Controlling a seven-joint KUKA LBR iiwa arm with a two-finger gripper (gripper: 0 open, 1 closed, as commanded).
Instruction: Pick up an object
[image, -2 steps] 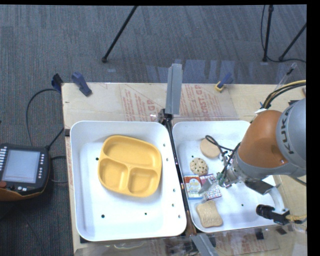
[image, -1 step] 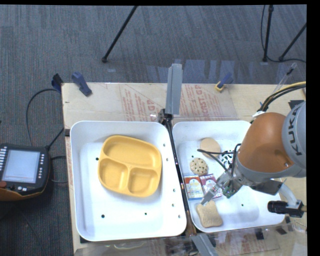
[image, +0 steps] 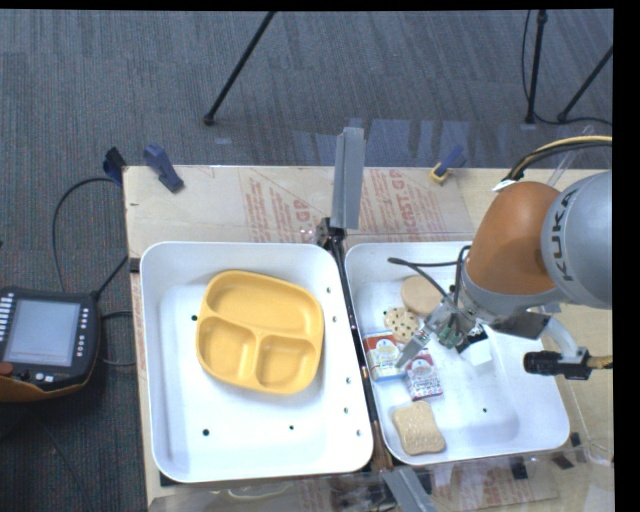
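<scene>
**Gripper reaching among snacks in the right bin**

The arm (image: 540, 250) is leaning in over the right bin (image: 520, 425), its gripper (image: 412, 357) pointing down-left; how wide it stands I cannot tell. Its tip is hanging over two small red-and-white packets: one (image: 381, 355) lying near the bin's left wall, the other (image: 425, 383) just below the tip. A toast slice (image: 418, 428) is lying nearer the front. A dotted cracker (image: 400, 322) and a tan round (image: 419, 294) are lying behind. The left bin (image: 170, 440) is holding a yellow tray (image: 262, 331).
</scene>
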